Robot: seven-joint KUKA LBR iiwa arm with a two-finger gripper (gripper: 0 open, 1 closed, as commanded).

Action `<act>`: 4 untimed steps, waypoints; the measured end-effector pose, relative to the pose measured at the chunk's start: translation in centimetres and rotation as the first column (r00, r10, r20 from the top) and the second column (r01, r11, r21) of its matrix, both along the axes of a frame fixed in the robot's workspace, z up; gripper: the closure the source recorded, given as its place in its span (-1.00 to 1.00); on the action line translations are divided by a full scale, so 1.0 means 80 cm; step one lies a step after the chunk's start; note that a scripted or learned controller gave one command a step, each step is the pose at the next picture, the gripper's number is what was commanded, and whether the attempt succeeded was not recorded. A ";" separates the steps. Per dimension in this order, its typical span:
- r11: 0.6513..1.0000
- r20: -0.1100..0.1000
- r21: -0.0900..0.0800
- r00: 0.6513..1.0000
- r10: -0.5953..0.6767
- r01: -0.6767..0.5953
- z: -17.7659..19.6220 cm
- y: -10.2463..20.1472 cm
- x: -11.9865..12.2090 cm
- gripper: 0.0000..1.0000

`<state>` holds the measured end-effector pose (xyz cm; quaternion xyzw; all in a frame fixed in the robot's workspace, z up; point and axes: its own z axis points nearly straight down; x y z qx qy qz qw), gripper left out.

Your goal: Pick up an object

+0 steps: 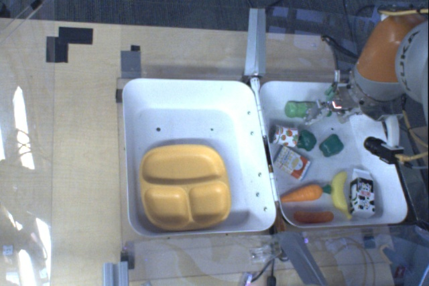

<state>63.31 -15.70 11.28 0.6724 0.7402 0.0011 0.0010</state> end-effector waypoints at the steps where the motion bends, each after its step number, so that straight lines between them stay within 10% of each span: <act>1: 0.998 0.006 -0.001 0.998 0.057 -0.057 -0.032 0.004 -0.072 -1.00; 2: 0.942 0.012 -0.010 0.942 0.337 -0.337 -0.030 0.039 -0.101 -1.00; 3: 0.941 0.013 -0.005 0.941 0.339 -0.339 -0.019 0.042 -0.099 1.00; 4: 0.941 0.015 -0.005 0.941 0.339 -0.339 -0.009 0.042 -0.097 1.00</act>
